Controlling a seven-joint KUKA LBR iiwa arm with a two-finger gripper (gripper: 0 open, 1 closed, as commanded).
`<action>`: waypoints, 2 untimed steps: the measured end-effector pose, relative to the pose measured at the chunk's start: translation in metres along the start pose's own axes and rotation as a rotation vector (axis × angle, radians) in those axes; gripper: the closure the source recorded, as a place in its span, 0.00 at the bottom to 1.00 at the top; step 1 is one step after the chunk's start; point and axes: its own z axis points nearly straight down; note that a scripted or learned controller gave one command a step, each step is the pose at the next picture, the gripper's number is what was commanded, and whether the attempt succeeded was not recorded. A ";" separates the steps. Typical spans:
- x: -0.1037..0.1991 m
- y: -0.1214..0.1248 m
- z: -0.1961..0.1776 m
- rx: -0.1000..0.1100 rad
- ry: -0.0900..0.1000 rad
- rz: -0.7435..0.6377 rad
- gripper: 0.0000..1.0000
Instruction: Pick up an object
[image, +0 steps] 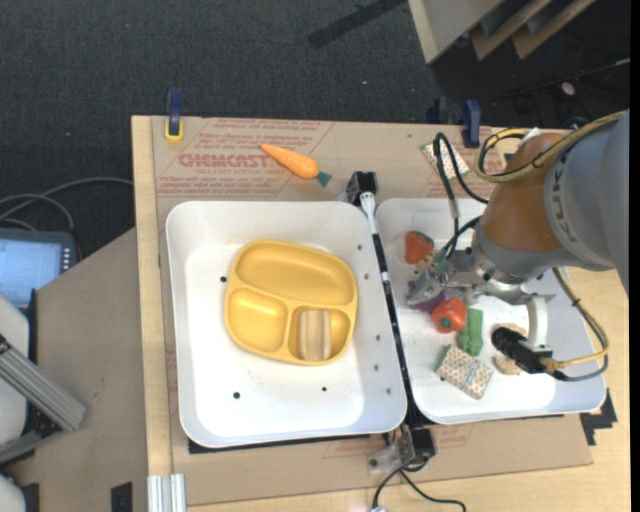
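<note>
My gripper (438, 272) hangs low over the left half of the right bin (570, 395), among a cluster of small objects. A red piece (418, 245) lies just up and left of it. Directly below the gripper sits a purple piece (424, 296), and a red-orange pepper-like toy (449, 316) rests beside a green piece (471, 331). Nearer the front lies a patterned beige block (465, 373). The arm's wrist hides whatever is between the fingers.
The left bin (195, 390) holds a yellow divided plate (290, 270) with a beige item (314, 334) in one compartment. A toy carrot (291, 160) lies on the cardboard behind the bins. A black-headed stick (362, 186) rests along the ridge between the bins.
</note>
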 end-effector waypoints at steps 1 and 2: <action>0.000 0.034 -0.001 -0.010 -0.003 -0.003 0.00; -0.006 0.016 0.000 -0.002 -0.001 -0.002 0.00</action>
